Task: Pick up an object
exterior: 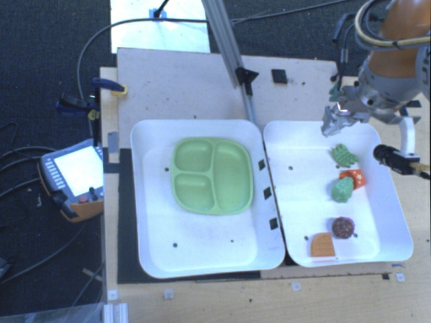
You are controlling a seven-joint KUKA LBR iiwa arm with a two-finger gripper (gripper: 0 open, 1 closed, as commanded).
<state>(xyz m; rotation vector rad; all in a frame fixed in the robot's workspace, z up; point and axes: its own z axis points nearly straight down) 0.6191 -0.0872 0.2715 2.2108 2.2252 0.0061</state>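
The right bin holds several small objects along its right side. A dark green leafy piece lies nearest the back. In front of it sit an orange-red piece and a light green lump, touching each other. A dark brown round piece and an orange wedge lie near the front. My gripper hangs over the back edge of the right bin, just above and left of the dark green piece. Nothing shows between its fingers.
The left bin carries a light green divided plate. A metal pole slants across the back of the bench. A black camera mount juts out at the right bin's right rim. A handheld pendant lies off the bench to the left.
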